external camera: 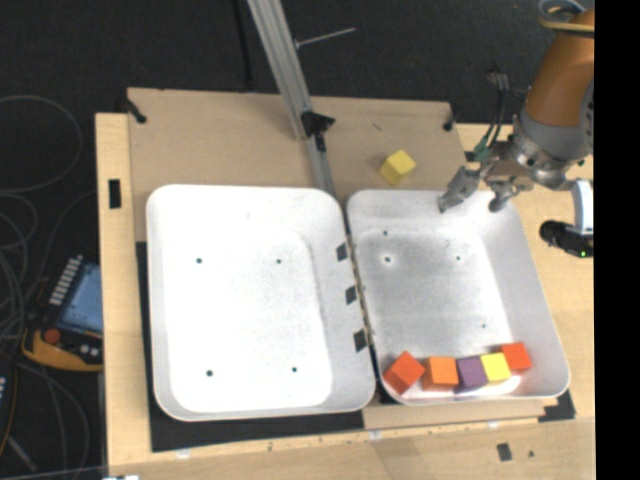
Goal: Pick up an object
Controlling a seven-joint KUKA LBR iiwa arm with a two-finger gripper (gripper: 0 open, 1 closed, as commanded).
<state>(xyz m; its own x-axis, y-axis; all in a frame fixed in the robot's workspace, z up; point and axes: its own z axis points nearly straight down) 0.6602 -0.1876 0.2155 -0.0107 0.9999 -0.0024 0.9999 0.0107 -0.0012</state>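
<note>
So the pincer (470,196) is hanging over the far edge of the right bin (452,268), fingers spread apart with nothing between them. All the action is at the opposite end: five blocks are lined up along the near wall of that bin, an orange-red block (405,370) at the left, then an orange block (442,370), a purple block (470,371), a yellow block (496,367) and a red block (516,356) tucked into the near right corner. They're touching each other in a row, so not much room around them. The rest of that bin's floor is wide open. One stray yellow cube (397,166) sits out on the surface (230,138) just beyond the bin's far rim, left of the pincer. The left bin (245,298) sits right beside the right one.
</note>
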